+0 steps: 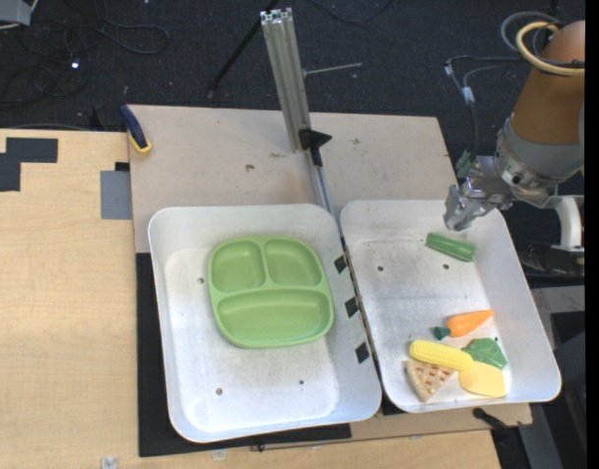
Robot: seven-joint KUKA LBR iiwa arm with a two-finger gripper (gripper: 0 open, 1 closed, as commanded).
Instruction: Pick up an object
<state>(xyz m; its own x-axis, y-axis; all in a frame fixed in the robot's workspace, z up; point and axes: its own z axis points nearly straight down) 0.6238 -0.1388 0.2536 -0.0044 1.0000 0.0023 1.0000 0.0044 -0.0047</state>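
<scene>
Two white bins, left (182,399) and right (534,360): smooth plastic look, matt, scuffed grey in the middle. Green divided plate (271,292): smooth plastic, soft sheen. Toy food looks like moulded plastic: green stick (449,246) matt, carrot (470,322) and corn cob (440,354) slightly glossy. Surface (211,159): pale board, matt, a few dark marks. Light wood-grain panel (55,301) at left. Upright post (284,76): ribbed bare metal, dull shine. Arm shell (553,91): smooth, satin orange-brown.

Two white bins (182,399) – one green plate (271,292); six toy foods (450,246)
</scene>
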